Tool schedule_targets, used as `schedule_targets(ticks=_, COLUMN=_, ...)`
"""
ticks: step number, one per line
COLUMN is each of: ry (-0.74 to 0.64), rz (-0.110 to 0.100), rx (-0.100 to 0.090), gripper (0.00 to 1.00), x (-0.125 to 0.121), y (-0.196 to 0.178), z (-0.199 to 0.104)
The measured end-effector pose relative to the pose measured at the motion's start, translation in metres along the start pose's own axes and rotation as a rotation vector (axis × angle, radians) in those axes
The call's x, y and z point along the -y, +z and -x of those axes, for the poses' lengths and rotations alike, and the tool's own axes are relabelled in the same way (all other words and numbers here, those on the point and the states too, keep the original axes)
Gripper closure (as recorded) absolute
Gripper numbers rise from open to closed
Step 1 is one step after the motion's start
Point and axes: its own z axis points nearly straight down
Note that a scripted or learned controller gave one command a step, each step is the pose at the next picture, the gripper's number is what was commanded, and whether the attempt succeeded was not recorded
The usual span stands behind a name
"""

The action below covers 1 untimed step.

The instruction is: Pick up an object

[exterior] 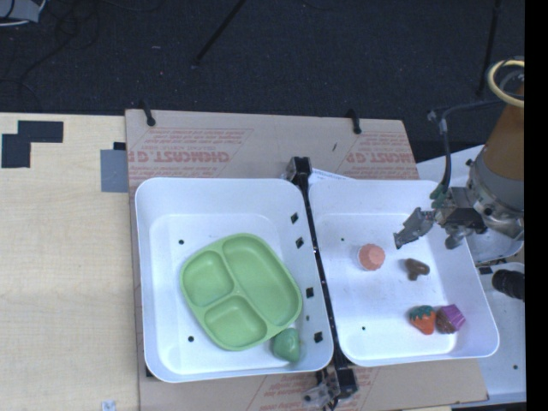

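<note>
Currently the hand [431,228] is held spread and unladen above the right bin [385,349]; the small brown lump [417,269] could be knocked aside if approached off-centre.

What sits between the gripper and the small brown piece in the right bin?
Nothing visible. The gripper hangs over the right bin, with the brown piece just below it in the view. The pink disc lies off to the side.
</note>
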Motion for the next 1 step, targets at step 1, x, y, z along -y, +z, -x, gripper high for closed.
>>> schedule_targets(ticks=1, ry=-0.002, rz=0.011, rx=0.001, gripper=0.0, x=-0.0016, y=-0.0057, z=0.0001)
